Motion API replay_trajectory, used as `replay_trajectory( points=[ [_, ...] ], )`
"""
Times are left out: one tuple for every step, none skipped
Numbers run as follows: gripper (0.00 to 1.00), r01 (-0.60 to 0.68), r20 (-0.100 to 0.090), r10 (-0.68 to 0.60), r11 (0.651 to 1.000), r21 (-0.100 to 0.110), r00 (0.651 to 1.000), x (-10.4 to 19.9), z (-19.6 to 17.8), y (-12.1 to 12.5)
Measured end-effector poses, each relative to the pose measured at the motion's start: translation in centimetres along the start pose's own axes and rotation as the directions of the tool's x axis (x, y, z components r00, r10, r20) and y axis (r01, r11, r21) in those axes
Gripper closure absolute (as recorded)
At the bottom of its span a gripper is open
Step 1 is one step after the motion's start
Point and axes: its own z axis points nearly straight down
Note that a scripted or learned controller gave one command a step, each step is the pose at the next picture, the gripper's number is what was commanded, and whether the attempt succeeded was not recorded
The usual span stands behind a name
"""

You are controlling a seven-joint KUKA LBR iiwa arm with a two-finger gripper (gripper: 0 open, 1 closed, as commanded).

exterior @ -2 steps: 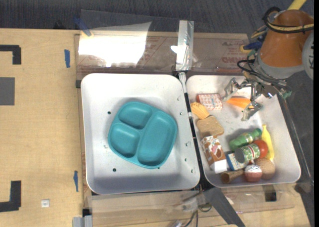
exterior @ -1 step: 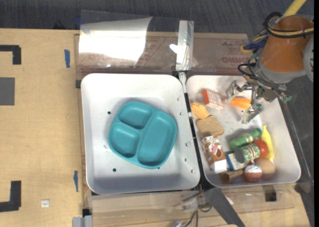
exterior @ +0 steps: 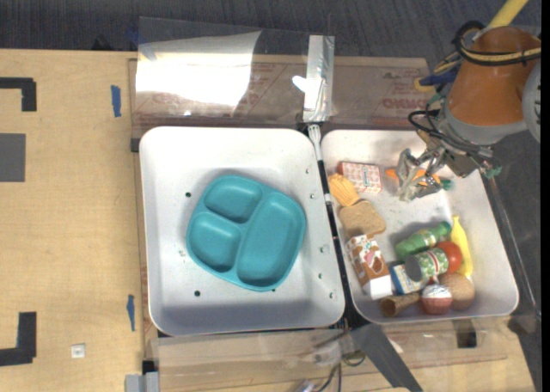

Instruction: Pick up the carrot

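The carrot [exterior: 393,176] lies in the back part of the right bin [exterior: 501,272]. Its orange body pokes out to the left of the gripper, and a bit of orange and green shows on the gripper's right side. My gripper [exterior: 418,177] is down in the bin directly over the carrot's middle and hides that part. The grey arm with its orange band [exterior: 485,85] reaches in from the upper right.
Packed around it in the right bin are a pink box [exterior: 361,175], an orange wedge [exterior: 343,191], a bread slice [exterior: 363,219], a green bottle [exterior: 423,238], a banana [exterior: 465,244] and several other toy foods. In the left bin [exterior: 168,175] sits a teal divided plate [exterior: 247,231].
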Motion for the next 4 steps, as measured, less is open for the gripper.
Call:
replay_trajectory(
  points=[
    [1.0, 0.0, 0.008, 0.0, 1.0, 0.005, 1.0, -0.3, -1.2, -0.1],
    [1.0, -0.207, -0.013, 0.207, 0.978, -0.003, 0.978, -0.8, 1.3, 2.4],
    [1.0, -0.082, 0.003, 0.082, 0.997, 0.002, 0.997, -7.5, -13.7, 6.7],
    [1.0, 0.574, -0.007, -0.574, 0.819, -0.019, 0.819, -3.7, -9.1, 3.1]
  ],
)
